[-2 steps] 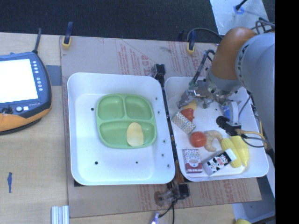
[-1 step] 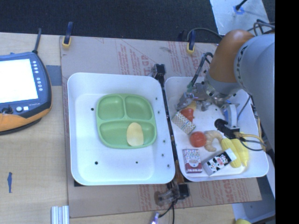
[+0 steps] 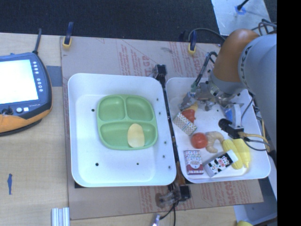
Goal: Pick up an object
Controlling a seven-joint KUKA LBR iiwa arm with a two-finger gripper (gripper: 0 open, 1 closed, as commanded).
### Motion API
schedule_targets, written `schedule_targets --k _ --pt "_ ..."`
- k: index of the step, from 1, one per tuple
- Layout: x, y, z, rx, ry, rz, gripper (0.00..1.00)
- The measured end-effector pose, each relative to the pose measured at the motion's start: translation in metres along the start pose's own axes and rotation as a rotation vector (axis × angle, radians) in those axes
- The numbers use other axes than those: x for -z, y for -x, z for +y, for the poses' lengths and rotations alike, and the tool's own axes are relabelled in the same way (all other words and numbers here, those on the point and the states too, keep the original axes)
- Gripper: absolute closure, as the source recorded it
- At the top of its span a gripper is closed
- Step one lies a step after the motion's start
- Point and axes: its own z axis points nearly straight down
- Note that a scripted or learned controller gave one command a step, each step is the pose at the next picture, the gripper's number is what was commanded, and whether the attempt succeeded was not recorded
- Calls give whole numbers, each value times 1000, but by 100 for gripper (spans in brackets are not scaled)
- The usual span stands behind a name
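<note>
**Pick attempt, right bin: risks and item properties**

Order: near edge of counter (image 3: 42, 173) to far.

1. Near row, right bin (image 3: 263, 171). Small red-and-white carton (image 3: 193, 162), boxy, printed card, lies flat. Beside it a black-and-white packet (image 3: 220, 163), flat, glossy look. Yellow banana-like toy (image 3: 237, 153), smooth plastic by the look, touches the packet. Items here are packed tight; risk: a descent onto one nudges its neighbour and the target skids off line.

2. Mid row. Red tomato-like ball (image 3: 199, 140), round, smooth; judged likely to roll out of a two-finger pinch. Pale beige lump (image 3: 215, 139) touches it, material unclear. Patterned grey-white block (image 3: 184, 122), tilted, so faces may not sit square to the pads.

3. Far end of the right bin. Hand (image 3: 201, 97) sits low over the bin, near a small red item (image 3: 188, 114); that item is the probable target, approx. just below the hand. Whether the hand is spread or closed: cannot tell, and no item can be confirmed in its grasp. Cables hang nr the wrist; snag risk judged low.

4. Left bin (image 3: 84, 140). Green divided plate (image 3: 123, 109), moulded plastic, three wells; pale yellow oval item (image 3: 136, 135) in the near-right part of the plate. Well apart from the hand.
</note>
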Motion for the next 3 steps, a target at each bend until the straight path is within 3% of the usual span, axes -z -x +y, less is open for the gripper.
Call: schedule_targets --k 3 --pt "0 -12 1 2 0 -1 0"
